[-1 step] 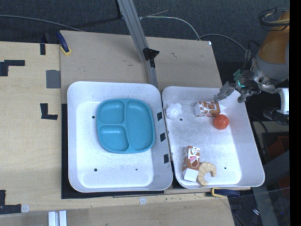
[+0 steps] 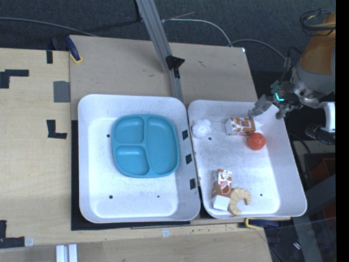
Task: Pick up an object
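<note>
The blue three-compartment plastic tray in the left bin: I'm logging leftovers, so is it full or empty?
Empty. The blue three-compartment plastic tray shows bare blue in all three compartments; the items lie in the right white bin.

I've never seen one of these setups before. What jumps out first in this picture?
The bright blue divided tray lying in the left bin. Next, the small things scattered in the right bin: a red ball, a croissant and two little cartons. The gripper hovers at that bin's far right edge.

Reaching in from the right, orange-banded arm angling the gripper down-left, its two fingers spreading apart.
</note>
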Controlling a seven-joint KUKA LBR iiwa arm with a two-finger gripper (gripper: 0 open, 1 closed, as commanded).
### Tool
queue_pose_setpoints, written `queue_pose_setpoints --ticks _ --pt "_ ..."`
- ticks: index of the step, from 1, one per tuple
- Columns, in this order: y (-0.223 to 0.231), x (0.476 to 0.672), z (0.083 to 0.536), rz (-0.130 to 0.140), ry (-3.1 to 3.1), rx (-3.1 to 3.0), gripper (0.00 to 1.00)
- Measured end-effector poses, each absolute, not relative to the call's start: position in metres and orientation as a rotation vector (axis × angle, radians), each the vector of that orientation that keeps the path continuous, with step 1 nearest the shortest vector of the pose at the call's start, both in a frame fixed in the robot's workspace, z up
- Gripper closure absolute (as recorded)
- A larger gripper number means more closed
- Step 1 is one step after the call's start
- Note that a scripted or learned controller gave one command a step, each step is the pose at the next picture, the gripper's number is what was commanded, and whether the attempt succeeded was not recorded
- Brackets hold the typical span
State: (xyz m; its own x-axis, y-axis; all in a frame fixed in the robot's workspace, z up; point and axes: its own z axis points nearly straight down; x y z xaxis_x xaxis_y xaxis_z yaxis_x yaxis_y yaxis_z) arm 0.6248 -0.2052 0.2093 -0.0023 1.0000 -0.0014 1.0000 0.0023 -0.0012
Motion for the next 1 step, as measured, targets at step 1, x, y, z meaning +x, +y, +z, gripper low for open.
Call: queue_pose_setpoints --ticks 1 --pt "-0.2020 0.6174 0.1466 -0.008 2.228 2.224 0.00"
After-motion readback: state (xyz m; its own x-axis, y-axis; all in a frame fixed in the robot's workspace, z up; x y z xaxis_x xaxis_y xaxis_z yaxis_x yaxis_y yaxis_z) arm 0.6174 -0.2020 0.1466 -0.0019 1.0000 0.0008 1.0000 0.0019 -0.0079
